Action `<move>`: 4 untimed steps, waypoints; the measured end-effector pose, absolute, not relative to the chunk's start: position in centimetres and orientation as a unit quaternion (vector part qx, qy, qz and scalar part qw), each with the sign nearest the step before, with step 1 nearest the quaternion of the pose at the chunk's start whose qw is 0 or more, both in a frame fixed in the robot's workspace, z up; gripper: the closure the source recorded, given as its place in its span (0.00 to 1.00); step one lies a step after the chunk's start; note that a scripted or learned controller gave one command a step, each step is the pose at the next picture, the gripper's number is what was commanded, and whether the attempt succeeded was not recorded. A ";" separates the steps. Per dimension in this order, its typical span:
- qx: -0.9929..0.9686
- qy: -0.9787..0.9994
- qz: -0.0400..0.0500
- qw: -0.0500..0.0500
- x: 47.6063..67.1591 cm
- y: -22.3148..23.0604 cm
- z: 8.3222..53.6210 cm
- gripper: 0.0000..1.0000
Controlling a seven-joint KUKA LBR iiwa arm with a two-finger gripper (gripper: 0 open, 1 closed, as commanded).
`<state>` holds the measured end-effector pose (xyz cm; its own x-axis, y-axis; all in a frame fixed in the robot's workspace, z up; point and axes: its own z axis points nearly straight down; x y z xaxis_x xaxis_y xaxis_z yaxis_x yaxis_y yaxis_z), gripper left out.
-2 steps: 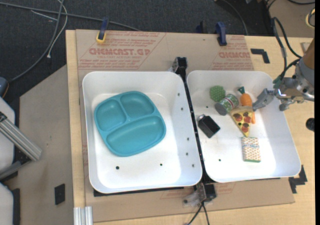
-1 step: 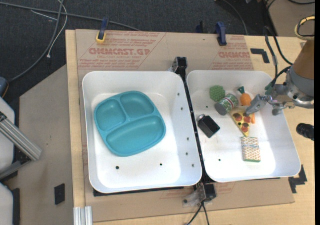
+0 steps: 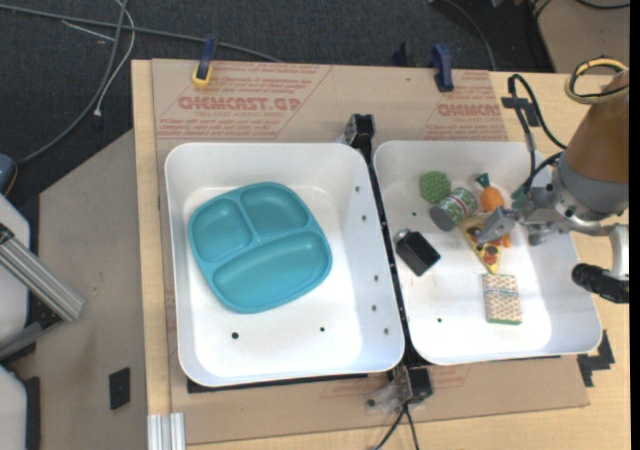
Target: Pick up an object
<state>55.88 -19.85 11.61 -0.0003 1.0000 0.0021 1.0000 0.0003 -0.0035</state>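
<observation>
**Readable print on the bench**

From my remote station I read red lettering on the flat brown cardboard sheet [image 3: 290,98] under the two bins. Above the left bin the larger line looks like "CHEMCAST GP", though the glyphs are soft and I am not certain of every letter. A line of finer red print runs just below it, too small for me to make out. Above the right bin the same red wording shows again, partly, along the sheet's far edge. The small rectangular patterned packet [image 3: 501,298] in the right bin carries print I cannot read.
</observation>
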 end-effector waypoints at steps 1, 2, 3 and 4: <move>-0.707 -0.707 -0.001 0.000 56.0 -19.9 12.9 1.00; -0.707 -0.707 -0.001 -0.003 56.7 -20.7 18.8 1.00; -0.707 -0.708 -0.001 -0.001 56.8 -20.7 21.0 1.00; -0.706 -0.708 -0.001 -0.001 57.3 -15.8 22.3 1.00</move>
<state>57.31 -15.80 22.32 -0.0029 1.0000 0.0002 1.0000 0.0029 0.0020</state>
